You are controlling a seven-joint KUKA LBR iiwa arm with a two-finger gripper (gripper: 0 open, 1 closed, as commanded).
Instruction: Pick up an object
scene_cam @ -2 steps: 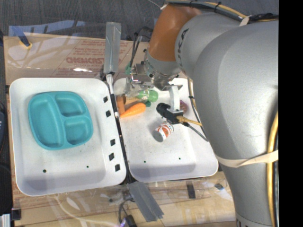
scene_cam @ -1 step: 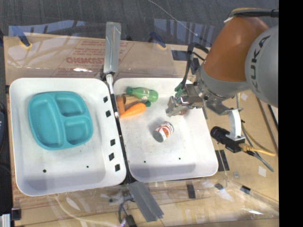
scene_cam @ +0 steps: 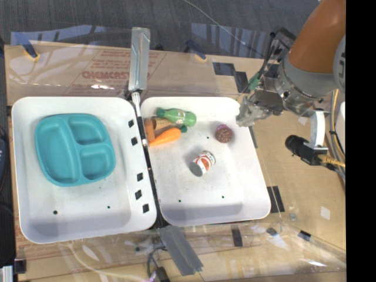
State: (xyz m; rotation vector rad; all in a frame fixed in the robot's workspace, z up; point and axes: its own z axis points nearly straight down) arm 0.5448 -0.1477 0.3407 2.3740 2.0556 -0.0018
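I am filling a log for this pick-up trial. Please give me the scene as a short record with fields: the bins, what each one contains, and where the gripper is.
left bin: holds a teal divided tray
right bin: holds four small things
near the divider: orange carrot, touching a green bottle
right bin, middle: red and white can, lying on its side
right bin, upper right: dark red round item
gripper: at the right bin's upper right corner, near the dark red round item, holding nothing visible
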